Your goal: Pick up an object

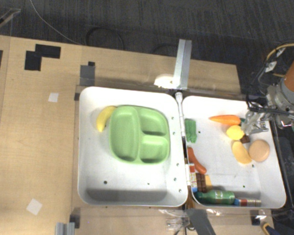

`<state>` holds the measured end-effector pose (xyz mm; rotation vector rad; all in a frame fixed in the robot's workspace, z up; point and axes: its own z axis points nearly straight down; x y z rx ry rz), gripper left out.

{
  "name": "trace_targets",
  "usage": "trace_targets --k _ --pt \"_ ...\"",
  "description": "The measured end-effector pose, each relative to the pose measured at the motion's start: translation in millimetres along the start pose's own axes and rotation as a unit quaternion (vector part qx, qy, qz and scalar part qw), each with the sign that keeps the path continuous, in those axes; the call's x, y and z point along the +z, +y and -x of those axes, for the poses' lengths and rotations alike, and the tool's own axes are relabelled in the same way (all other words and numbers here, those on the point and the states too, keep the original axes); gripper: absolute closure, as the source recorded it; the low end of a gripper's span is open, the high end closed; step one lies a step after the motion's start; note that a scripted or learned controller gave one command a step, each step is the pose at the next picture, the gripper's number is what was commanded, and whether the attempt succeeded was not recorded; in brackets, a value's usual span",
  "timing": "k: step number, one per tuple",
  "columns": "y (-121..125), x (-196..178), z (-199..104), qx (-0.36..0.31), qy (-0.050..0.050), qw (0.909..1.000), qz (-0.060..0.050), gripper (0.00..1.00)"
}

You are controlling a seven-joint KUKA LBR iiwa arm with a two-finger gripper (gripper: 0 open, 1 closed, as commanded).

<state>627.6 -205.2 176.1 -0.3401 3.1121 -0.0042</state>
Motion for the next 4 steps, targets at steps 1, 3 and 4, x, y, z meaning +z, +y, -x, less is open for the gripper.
trace_targets --k 1,3,4 --pt "67.3 19.8 -80.9 -0.146 0.002 0.9892 0.002 1.0" --pt "29.6 -0.8 -48.3 -0.341 0.0 0.9402 0.001 0.0" --pt "29.7 85.0 -44.6 -0.366 -0.002 0.9306 -0.002 0.0"
